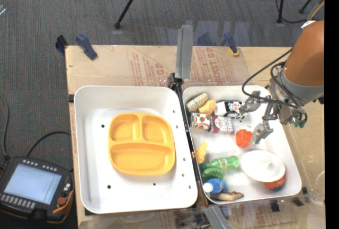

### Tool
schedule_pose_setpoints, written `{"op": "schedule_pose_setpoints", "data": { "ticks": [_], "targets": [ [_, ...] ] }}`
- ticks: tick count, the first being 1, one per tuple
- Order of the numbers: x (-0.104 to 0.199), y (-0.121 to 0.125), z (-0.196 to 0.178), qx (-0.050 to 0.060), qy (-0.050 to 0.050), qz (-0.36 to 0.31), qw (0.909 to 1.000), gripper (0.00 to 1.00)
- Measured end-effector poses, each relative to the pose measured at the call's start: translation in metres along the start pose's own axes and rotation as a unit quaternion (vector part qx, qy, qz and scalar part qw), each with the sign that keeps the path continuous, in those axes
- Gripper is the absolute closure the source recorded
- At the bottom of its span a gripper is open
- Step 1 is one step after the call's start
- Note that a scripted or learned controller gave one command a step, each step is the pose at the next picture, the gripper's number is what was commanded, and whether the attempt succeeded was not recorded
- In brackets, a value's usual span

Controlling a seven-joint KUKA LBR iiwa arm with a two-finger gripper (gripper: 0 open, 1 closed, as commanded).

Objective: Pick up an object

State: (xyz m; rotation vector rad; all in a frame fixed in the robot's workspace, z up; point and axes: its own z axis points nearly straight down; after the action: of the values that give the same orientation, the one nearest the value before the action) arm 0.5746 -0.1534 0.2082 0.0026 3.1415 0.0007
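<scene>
**Small orange toy waits below the gripper**

The gripper (pixel 253 118) hangs with fingers spread apart over the right bin (pixel 294 169), holding nothing. The orange toy (pixel 243 138) lies just at its 7 o'clock, near the white bowl (pixel 262 165). It looks light, smooth and rounded, so I would pinch it across the middle; it may slip.

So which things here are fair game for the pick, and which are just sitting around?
Job:
hand
orange toy
green bottle
white bowl
snack packet

Lying about:
yellow tray
left bin
pendant
</scene>
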Motion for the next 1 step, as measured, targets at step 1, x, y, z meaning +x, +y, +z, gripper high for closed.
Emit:
{"op": "schedule_pose_setpoints", "data": {
  "ticks": [1],
  "targets": [
    [-0.0594, -0.0117, 0.0948, 0.004, -0.015, -0.048, 0.9987, 0.00]
  ]
}}
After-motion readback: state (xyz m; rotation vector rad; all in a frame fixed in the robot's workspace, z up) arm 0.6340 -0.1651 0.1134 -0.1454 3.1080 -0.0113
